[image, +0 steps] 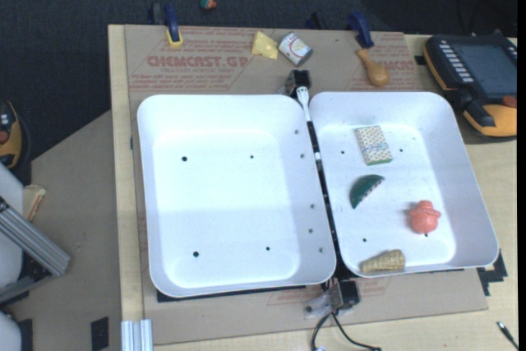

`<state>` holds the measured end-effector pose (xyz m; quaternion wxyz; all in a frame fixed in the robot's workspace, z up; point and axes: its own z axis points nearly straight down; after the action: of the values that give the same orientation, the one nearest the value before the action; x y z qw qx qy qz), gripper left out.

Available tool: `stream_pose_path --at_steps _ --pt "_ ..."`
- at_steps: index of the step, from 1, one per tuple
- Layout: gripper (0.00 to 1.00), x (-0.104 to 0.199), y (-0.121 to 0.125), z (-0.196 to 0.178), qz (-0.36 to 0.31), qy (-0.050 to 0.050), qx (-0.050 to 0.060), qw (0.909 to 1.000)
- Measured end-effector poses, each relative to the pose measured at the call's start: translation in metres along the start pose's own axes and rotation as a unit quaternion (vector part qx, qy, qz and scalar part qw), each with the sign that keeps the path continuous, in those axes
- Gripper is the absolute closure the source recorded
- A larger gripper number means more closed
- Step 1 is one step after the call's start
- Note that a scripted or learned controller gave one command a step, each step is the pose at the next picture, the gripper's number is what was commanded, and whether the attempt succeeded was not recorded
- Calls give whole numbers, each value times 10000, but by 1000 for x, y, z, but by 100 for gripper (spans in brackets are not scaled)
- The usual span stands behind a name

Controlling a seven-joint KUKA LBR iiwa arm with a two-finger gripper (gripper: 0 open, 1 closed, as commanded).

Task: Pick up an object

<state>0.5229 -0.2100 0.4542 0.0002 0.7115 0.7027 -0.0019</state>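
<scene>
Two shallow white bins side by side on a brown board (123, 177) printed with red lettering. Right bin (460, 177) taken as the landmark throughout.

Inside the right bin, four small things, all apart from one another:
- a pale patterned block (374, 144) in the far half, near the middle;
- a dark green wedge (366, 190) near the centre, closer to the wall shared with the neighbouring bin;
- a pink-red rounded toy (424, 217) toward the bin's right side, in the near half;
- a tan ridged piece (383, 261) resting against the near rim.

Any of these four available as the thing to pick up; all lying on the bin floor, none lifted.

Just left of the right bin, touching it along the shared edge: the left bin (222, 193), with a black clip (300, 81) at the far end of the seam and a black connector with cables (341, 296) at the near end.

Beyond the right bin's far rim, on the board: a wooden-looking pear shape (375, 71), a small white box (295, 48) and a yellow wedge (265, 46), the last two almost touching. Two blue clamps (358, 29) on the board's far edge. Farther off on the dark carpet, a tiny coloured object (209, 2).

Right of the right bin's far corner: a black and orange handheld pendant (481, 78).

Claw open or closed: cannot tell.
</scene>
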Motion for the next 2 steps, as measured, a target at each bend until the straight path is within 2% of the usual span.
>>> stream_pose_path --at_steps 1,2 --pt "100 71 -31 90 -86 39 41 9999" --pt "100 190 28 117 -134 36 -7 9999"
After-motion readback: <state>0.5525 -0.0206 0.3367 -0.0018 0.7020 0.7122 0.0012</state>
